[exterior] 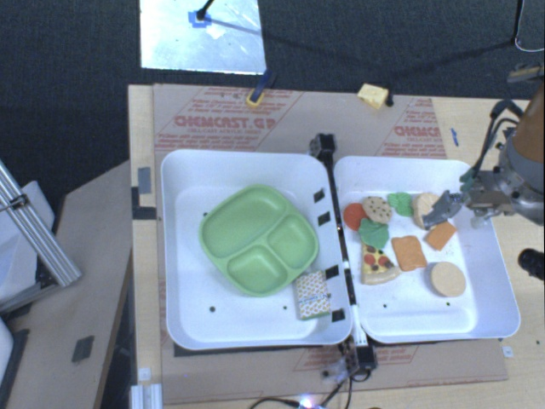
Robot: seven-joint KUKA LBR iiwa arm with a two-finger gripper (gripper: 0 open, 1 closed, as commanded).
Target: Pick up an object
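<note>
I see the gripper (444,207) low over right bin (494,313), approx 3 o'clock of frame, by orange wedge (440,235); can't tell its grip state. Toy foods clustered at bin's 10 o'clock.

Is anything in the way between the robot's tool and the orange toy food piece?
Nothing visible is. The tool hangs right above the orange piece in the right bin, beside a beige piece.
</note>
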